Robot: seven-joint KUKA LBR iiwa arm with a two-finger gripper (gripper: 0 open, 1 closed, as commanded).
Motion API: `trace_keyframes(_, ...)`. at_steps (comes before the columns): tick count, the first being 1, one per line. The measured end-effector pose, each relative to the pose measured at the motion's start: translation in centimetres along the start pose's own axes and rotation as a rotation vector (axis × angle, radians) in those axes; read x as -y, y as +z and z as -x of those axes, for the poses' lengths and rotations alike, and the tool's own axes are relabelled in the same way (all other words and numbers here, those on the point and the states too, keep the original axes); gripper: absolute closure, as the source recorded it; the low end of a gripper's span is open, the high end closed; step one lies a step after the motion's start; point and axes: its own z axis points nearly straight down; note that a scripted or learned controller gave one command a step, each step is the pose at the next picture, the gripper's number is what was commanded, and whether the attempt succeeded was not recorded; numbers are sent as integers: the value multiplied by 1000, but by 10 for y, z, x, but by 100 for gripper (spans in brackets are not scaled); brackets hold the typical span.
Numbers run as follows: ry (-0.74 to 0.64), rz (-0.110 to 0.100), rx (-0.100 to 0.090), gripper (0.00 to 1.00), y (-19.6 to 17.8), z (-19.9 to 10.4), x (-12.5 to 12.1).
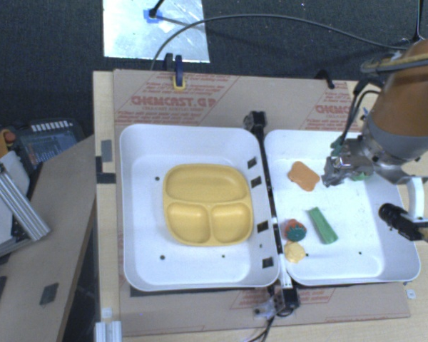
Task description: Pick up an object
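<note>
In the right bin (pixel 385 262) lie an orange piece (pixel 303 175), a green block (pixel 321 225), a small red and teal piece (pixel 294 229) and a pale yellow piece (pixel 294 252). My gripper (pixel 334 173) hangs over the right bin's upper part, just right of the orange piece and apart from it. Nothing shows between its fingers.
A yellow sectioned tray (pixel 203 204) lies in the left bin (pixel 143 255). A black divider bar (pixel 267 198) runs between the bins. A black clamp piece (pixel 403 221) juts in at the right bin's right side. Cables cross above the bench.
</note>
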Motion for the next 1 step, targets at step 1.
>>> trace_keyframes(1,-1,-1,-1,100,0,-57,-15)
